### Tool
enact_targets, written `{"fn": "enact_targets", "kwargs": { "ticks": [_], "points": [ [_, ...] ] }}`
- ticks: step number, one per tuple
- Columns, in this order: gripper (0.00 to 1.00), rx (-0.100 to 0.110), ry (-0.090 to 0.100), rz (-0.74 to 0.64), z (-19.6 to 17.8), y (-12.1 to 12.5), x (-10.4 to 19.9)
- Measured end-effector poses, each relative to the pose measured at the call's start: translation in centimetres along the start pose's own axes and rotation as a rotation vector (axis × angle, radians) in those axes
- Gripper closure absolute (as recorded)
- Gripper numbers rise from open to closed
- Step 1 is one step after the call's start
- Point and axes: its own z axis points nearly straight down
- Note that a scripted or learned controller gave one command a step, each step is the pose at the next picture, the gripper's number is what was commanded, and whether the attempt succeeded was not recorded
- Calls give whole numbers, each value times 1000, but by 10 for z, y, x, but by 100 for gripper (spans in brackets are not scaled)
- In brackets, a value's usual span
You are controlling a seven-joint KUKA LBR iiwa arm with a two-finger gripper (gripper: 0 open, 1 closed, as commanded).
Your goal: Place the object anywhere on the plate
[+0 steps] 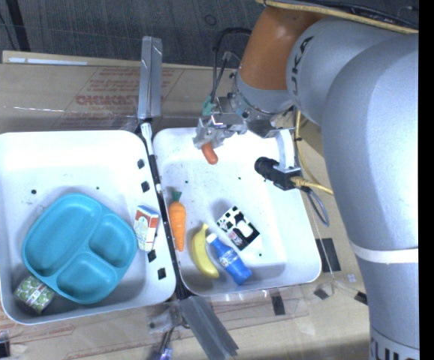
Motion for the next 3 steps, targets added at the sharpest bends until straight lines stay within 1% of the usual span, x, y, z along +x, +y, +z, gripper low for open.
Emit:
{"fn": "enact_targets", "kwargs": {
  "ticks": [1,2,3],
  "points": [
    [100,3,-1,131,24,-44,78],
    [100,3,-1,136,24,-111,158],
    [100,4,-2,65,28,-143,217]
  ]
}}
